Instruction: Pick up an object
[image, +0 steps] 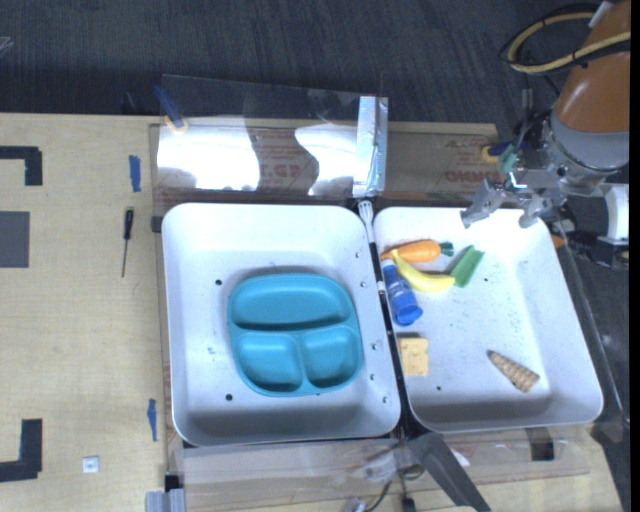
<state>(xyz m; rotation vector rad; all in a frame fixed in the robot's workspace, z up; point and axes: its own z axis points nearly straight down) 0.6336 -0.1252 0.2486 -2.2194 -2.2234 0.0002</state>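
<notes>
With the gripper (505, 206) held spread and empty above the right bin's (575, 400) far edge, the banana (424, 278) — wedged among 3 neighbours — could be missed, the crowded toys being nudged aside instead.

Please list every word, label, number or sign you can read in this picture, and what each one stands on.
None can be read.
Reddish print on the cardboard strip behind the bins: blurred and washed out by glare.
Blue bottle in the right bin: any label is too small to read.
</notes>
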